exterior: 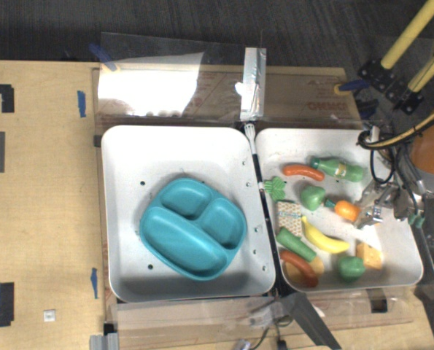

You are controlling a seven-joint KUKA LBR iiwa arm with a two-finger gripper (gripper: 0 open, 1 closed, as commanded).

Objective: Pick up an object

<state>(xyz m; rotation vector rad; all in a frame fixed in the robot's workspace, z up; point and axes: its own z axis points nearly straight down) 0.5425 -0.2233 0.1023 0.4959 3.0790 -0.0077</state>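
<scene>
Gripper low over the right bin's toy food

The gripper point(372, 211) hangs just beside an orange toy carrot point(346, 209); whether its fingers are apart or together cannot be told, and nothing shows between them. The right bin point(413, 268) holds about ten play foods, including one banana point(324, 239) and one green bottle point(339, 168). The left bin point(122, 152) holds one teal divided plate point(193, 227).

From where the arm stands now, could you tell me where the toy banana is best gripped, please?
Grip the banana at its middle, coming straight down from above, jaws closing across its narrow width. It lies flat in the right bin, curved, running from upper left to lower right. Neighbours crowd its ends; its middle looks likeliest to leave room.
</scene>
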